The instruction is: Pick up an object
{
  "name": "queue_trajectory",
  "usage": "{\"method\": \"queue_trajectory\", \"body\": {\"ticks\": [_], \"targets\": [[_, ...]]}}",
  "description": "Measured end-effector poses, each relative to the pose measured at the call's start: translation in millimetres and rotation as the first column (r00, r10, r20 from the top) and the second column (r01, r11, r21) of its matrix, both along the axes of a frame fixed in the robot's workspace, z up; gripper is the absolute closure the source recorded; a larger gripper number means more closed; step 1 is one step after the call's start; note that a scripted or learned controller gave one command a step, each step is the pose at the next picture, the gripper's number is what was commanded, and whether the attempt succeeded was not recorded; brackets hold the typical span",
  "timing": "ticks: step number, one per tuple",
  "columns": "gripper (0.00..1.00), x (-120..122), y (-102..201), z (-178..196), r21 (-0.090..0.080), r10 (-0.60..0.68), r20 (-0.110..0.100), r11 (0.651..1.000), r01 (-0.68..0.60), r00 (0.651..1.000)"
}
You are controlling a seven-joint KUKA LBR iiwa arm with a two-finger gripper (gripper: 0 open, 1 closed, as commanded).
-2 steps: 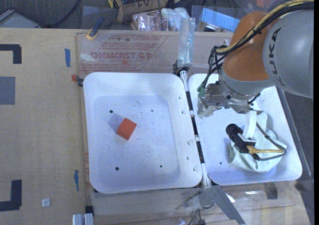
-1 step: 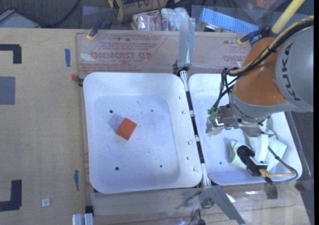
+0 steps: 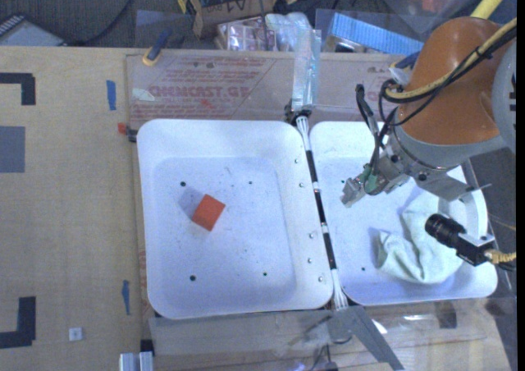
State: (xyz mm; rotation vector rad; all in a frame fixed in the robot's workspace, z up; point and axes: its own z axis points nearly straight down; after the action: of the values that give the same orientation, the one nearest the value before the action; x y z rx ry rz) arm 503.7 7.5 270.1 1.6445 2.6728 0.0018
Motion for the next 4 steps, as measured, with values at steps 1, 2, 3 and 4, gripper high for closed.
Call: {"method": "queue_trajectory", "body": {"ticks": [1,2,3,4], "targets": [[1.00,-4,49,-16,0.002,0.242,-0.007,0.970,-0.242,0.970],[1.00,66,100,-9,-0.001,0.399,0.002,0.917,-0.399,0.917],[1.00,68,148,-30,0.001,0.694,-0.002,0.720,-0.694,0.720],[1.00,127,124,-38,-0.003,0.705,0.002,0.709,-0.705,0.709]]}}
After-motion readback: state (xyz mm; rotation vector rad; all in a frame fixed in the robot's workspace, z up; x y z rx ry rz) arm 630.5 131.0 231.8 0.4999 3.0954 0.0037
